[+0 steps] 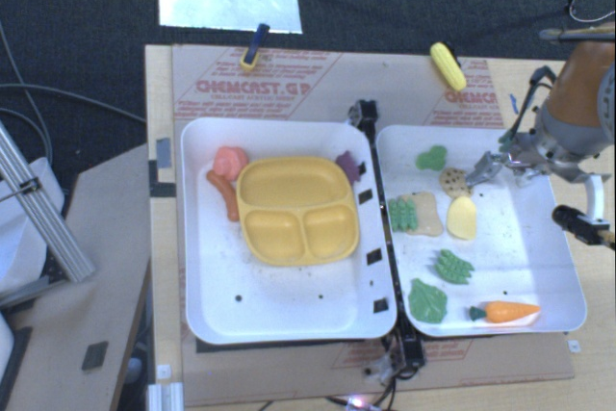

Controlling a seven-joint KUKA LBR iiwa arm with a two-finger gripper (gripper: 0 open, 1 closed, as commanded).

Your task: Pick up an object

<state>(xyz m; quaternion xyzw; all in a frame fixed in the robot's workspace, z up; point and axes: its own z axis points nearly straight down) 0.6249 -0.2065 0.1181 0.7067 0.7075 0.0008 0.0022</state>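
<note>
Carrot [507, 311] against right bin's [556, 250] front rim, claw [479, 170] near cookie [453, 179]

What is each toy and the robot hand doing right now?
End effector: low over the right bin, beside the cookie, holding nothing.
Cookie: lying flat, right bin.
Carrot: on its side, right bin's front edge.
Yellow tray: right way up, left bin.
Corn: lying on the cardboard behind the bins.
</note>
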